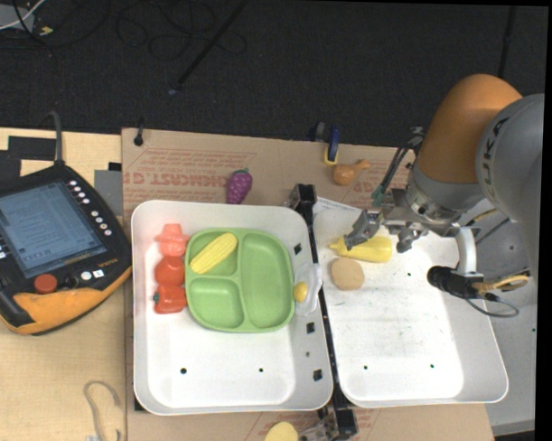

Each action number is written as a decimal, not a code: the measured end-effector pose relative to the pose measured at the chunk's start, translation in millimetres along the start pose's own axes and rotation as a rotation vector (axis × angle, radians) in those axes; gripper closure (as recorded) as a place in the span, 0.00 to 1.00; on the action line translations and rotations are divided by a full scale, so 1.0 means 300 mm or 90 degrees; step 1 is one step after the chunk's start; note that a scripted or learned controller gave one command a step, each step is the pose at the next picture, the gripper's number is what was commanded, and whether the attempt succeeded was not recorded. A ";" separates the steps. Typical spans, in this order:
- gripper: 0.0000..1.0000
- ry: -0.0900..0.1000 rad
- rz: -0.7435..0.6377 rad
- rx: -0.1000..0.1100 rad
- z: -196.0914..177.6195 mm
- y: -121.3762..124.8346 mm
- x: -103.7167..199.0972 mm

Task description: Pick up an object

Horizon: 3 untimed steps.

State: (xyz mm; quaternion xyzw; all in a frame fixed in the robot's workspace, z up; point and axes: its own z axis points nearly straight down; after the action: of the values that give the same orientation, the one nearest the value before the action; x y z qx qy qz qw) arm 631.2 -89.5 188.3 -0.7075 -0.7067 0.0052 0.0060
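Hovering my gripper (381, 230) over the far-left corner of the right bin (433, 374), fingers apart, one dark finger (360, 233) on the left and the other (408, 240) on the right. Nothing sits between them (no grasp that I can see). A yellow object (370, 253), long and banana-like, lies on the bin floor just below the gripper; the left finger looks to be touching or just above its top edge, cannot tell which. A tan round object (348, 275), potato-like, sits just near-left of the yellow one, close to the bin's left wall.

The left bin (216, 385) holds a green divided tray (255, 291) with a yellow corn cob (212, 252) in its far-left compartment. A red toy (170, 270), pink at the top, lies left of the tray and touches it. A small yellow piece (301, 292) sits at the tray's right edge by the bin wall.

Outside the bins: a purple grape bunch (239, 184) on the cardboard (187, 171) beyond the left bin, an orange-brown pear-shaped thing (348, 171) beyond the right bin, a yellow lemon-like object (280, 437) at the near edge. A control pendant (49, 243) with a screen rests on the bench (35, 378) at the left. My arm (478, 141) comes in from the right, orange band up top.
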 end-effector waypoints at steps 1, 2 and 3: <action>0.00 -0.001 -0.001 -0.009 -0.028 0.010 0.000; 0.00 0.000 -0.002 -0.005 0.167 -0.022 0.012; 0.00 0.000 -0.001 -0.005 0.347 -0.023 0.022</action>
State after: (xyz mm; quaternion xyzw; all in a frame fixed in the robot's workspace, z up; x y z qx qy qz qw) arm 622.8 -82.8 84.4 -0.7068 -0.7074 0.0020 0.0031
